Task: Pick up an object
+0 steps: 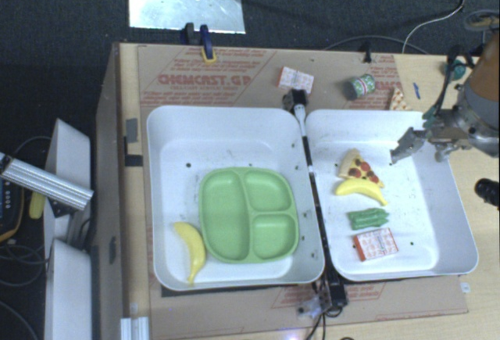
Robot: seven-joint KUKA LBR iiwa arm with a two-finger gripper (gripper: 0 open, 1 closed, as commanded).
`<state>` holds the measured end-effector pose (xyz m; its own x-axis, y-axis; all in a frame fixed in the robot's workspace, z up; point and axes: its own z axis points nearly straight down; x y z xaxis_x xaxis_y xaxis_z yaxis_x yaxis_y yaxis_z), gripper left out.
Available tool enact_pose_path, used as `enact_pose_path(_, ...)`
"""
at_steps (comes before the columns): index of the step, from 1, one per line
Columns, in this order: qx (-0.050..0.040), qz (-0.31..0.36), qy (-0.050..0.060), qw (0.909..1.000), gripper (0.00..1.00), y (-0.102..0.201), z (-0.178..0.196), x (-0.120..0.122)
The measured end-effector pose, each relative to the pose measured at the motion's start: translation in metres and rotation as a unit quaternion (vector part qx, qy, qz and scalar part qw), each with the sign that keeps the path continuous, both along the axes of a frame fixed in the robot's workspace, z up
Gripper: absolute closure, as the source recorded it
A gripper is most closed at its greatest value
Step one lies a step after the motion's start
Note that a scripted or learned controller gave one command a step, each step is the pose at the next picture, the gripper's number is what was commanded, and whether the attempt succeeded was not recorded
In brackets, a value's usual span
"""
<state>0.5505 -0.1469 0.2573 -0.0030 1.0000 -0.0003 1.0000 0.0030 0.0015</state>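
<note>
Grey gripper (408, 148) at right of frame, above upper edge of right bin (449, 198); fingers' state unclear, cannot tell. Pizza slice (358, 165), banana (361, 189), green beans (367, 216), red packet (376, 244) lying loose mid-bin. Nothing lifted; pick not yet done.

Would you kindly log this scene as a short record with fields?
left bin: green divided plate, banana at its near left edge
right bin: pizza slice, second banana, green pods, red packet, in a row
end effector: above right bin's far side, nothing between its fingers
outside bins: small can
</note>
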Motion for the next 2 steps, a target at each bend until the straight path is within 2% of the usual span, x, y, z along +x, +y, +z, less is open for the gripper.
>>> enact_pose_path(1, 0.0007, -0.001, 0.002, 1.0, 0.0, 0.014, -0.106, -0.024)
enact_pose_path(2, 0.0006, -0.001, 0.001, 1.0, 0.0, 0.046, -0.17, -0.044)
